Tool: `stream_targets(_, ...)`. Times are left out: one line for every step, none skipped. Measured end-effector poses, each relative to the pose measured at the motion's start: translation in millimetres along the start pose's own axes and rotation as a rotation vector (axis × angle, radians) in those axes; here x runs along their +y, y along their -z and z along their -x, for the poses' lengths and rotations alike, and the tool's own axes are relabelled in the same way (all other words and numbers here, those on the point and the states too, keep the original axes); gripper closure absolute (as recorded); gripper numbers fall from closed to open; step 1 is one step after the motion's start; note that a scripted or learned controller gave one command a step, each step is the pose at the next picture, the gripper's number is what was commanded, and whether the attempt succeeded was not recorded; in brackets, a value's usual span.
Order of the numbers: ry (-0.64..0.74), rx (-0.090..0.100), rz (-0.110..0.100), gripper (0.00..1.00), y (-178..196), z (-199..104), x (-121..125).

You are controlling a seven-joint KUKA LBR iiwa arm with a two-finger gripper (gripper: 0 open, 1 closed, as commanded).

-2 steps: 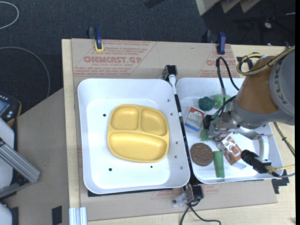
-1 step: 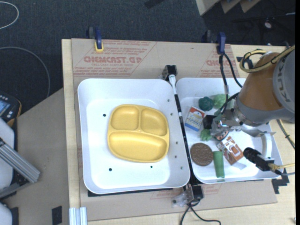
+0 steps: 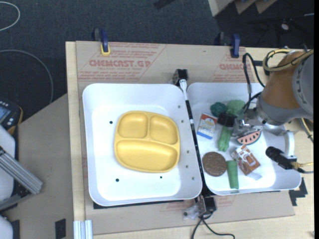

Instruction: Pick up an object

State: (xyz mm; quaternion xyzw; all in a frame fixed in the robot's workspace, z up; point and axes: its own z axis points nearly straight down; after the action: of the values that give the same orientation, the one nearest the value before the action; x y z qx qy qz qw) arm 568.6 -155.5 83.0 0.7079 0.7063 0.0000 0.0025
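- The worktop (image 3: 149, 59) is a pale board printed with red lettering.
- Two blue clamps (image 3: 103, 38) grip the worktop's far edge.
- Dark carpet floor (image 3: 75, 9) lies beyond the worktop.
- A thin white cable (image 3: 35, 63) loops over the floor left of the worktop.

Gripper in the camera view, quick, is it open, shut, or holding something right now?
Gripper: low in the right white bin, over the cluster of small items; whether it is open, shut or holding anything cannot be told.

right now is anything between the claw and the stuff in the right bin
Nothing visible does. The claw is already low among the objects in the right bin, beside the watermelon slice and green stick.
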Motion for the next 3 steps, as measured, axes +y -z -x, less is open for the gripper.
stream_targets(0.009,0.005,0.010,1.00,168,-77,-70)
stream_targets(0.011,0.006,0.018,1.00,337,-147,-50)
stream_targets(0.004,0.002,0.002,1.00,338,-143,-52)
